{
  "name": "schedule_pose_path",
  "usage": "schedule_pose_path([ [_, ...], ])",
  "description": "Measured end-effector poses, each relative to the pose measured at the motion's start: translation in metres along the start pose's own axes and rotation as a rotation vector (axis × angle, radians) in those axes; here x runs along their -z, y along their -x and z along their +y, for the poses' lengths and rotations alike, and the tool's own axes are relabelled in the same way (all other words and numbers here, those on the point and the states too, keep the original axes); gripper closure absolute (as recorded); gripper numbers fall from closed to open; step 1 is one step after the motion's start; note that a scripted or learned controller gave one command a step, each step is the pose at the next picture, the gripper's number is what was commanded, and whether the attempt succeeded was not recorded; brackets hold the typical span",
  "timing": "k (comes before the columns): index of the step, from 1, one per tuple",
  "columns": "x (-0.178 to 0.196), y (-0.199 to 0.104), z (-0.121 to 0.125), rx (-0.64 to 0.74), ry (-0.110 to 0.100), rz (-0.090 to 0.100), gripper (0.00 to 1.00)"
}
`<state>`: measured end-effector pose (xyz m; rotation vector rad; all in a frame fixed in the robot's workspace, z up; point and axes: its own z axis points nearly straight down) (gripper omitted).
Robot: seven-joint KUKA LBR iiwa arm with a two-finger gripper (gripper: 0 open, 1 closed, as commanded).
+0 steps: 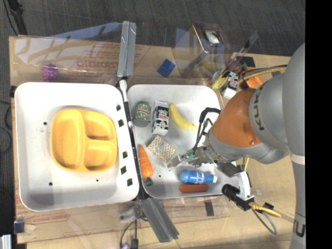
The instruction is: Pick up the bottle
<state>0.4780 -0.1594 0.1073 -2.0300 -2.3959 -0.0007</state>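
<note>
The bottle lies on its side in the right bin, near that bin's lower edge, with its long axis running roughly left to right across the view. It is blue with a pale band around its middle and a whitish end toward the right. A reddish sausage-shaped item lies just below it, parallel and close enough that the two may touch. The gripper is positioned just above and slightly left of the bottle, with its metal parts over the bin floor beside a patterned packet. Whether the jaws are spread or closed cannot be determined from this view, and nothing is visibly held between them. The bottle is probably light plastic, fairly stiff, with a smooth, rounded wall that can roll or slip under an off-centre pinch. The recommended hold is across the body near its middle, with the jaws closing perpendicular to the long axis, so that the load stays balanced. The sausage-shaped item limits clearance on the lower side. Also in the right bin: a carrot, a banana, a small can and a carton. The left bin holds a yellow divided tray.
</note>
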Motion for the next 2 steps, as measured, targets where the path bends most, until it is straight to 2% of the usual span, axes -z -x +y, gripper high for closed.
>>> schedule_pose_path([
  [1,-0.016,-0.001,-0.001,-0.031,-0.003,0.002,0.0],
  [2,-0.014,0.039,-0.006,-0.286,0.003,-0.002,0.0],
])
